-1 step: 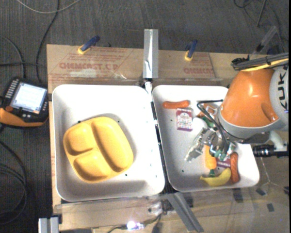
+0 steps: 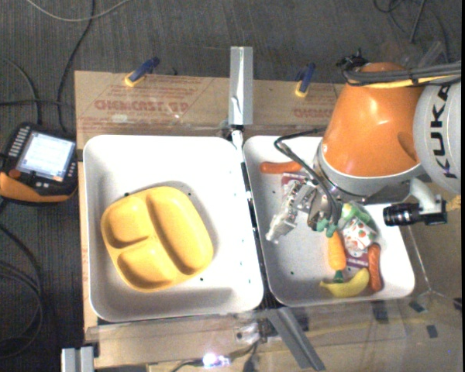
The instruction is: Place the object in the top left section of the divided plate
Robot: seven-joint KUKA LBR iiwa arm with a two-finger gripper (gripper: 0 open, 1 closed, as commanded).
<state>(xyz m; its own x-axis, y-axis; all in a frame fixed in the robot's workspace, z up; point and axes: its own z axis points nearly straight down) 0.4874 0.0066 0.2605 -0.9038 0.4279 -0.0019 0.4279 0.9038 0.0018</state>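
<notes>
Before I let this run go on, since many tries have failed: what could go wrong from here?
1. The toy foods lie crowded in the right bin's corner: carrot, banana and sausage touch or nearly so, so a grasp may catch two or nudge neighbours.
2. The end effector hangs over bare bin floor beside that pile, so closing there may grab nothing.
3. The yellow divided plate sits turned at an angle in the left bin, so "top left section" could be misjudged.
</notes>
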